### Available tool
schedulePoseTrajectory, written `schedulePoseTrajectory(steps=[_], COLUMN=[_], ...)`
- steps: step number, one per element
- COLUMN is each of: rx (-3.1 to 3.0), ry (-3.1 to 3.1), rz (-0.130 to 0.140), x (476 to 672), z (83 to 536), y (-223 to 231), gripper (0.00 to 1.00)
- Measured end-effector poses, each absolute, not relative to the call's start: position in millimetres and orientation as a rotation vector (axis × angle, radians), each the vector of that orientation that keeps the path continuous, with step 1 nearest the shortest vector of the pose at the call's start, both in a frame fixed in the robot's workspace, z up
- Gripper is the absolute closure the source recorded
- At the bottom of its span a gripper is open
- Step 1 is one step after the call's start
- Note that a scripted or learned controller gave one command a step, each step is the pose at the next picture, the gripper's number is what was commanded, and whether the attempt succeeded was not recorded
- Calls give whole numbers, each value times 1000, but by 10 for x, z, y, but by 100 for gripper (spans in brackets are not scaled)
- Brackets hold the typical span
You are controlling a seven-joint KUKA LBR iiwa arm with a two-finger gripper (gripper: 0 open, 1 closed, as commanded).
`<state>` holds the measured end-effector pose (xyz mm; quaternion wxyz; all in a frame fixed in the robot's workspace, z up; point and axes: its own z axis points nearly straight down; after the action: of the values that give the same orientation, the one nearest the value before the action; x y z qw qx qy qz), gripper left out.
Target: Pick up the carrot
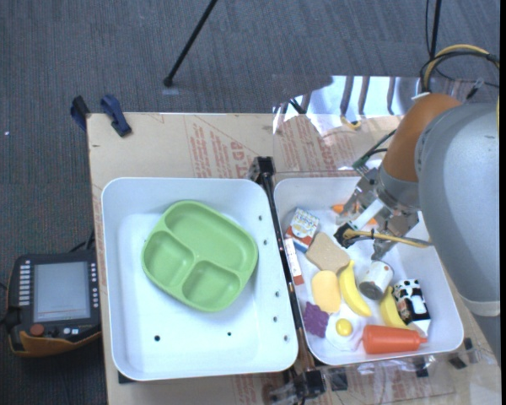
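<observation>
worktop [194, 142]: brown board carrying two white bins side by side, as i see it from above.
arm [464, 201]: grey, comes in from the right of my view, with its orange band above the wrist, and hangs over the right bin.
left bin [118, 294]: holds a single item, the plate.
right bin [316, 194]: crowded with toy food, mostly in the half nearer the camera.
green plate [200, 256]: three compartments, lies flat near the middle of the left bin.
claw [373, 219]: sits low over the far half of the right bin, just beyond the bread slice; i cannot tell whether it is open or closed, and i see nothing held in it.
carrot [392, 339]: orange, lies on its side along the right bin's near wall, towards the right corner, just right of the fried egg and well apart from the claw.
bread slice [327, 253]: tan, lies left of centre in the right bin.
banana [352, 289]: yellow, lies between the bread slice and the carrot.
fried egg [344, 327]: lies by the near wall, touching or almost touching the carrot's blunt end.
purple grapes [314, 319]: lie just left of the fried egg.
</observation>
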<state>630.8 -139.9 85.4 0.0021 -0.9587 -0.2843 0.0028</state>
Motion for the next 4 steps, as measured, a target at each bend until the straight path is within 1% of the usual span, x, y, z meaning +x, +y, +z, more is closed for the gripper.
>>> schedulePoseTrajectory(steps=[1, 2, 3, 4], rx=[-2976, -3074, -3085, -3096], ry=[-991, -423, -553, -492], rz=[9, 24, 6, 4], x=[6183, 6302, 6046, 6337], z=[864, 857, 867, 865], y=[-1629, -1783, -2095, -1471], gripper=[0, 0, 0, 0])
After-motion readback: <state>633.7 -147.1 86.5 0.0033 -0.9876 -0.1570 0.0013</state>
